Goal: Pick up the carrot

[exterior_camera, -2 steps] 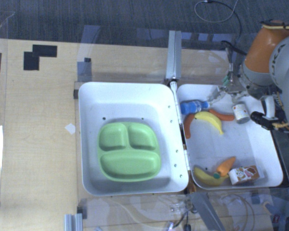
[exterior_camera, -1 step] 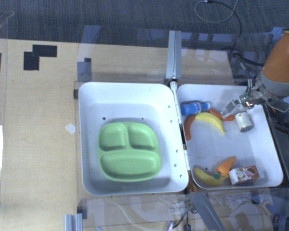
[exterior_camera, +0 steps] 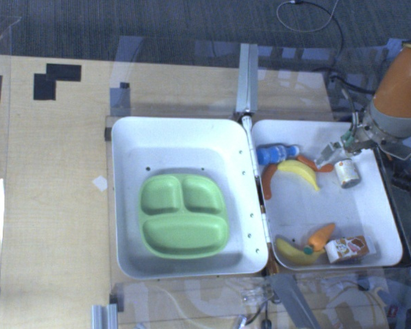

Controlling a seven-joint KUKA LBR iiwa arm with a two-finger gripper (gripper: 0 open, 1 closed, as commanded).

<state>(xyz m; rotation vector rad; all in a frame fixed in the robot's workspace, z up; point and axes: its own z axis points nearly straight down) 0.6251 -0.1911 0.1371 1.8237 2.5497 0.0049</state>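
I am seeing the arm (exterior_camera: 401,88) cut off by the right edge, orange band showing, with the gripper (exterior_camera: 332,154) reaching into the right bin (exterior_camera: 390,214) near its upper right. I cannot tell whether the jaws are released or clenched; they are blurring into glare and the bin wall. Nothing is showing between them. A silver can (exterior_camera: 347,173) is lying just beside the gripper. The carrot (exterior_camera: 320,237) is sitting low in the right bin, touching a yellow banana (exterior_camera: 292,249) and a small carton (exterior_camera: 346,249), close to the near wall. Open floor is lying between that cluster and the upper group: blue bottle (exterior_camera: 277,153), second banana (exterior_camera: 299,171), and an orange-red strip (exterior_camera: 267,179) partly hidden. The left bin (exterior_camera: 133,149) is holding a green tray (exterior_camera: 184,215) on the worktop (exterior_camera: 48,184).
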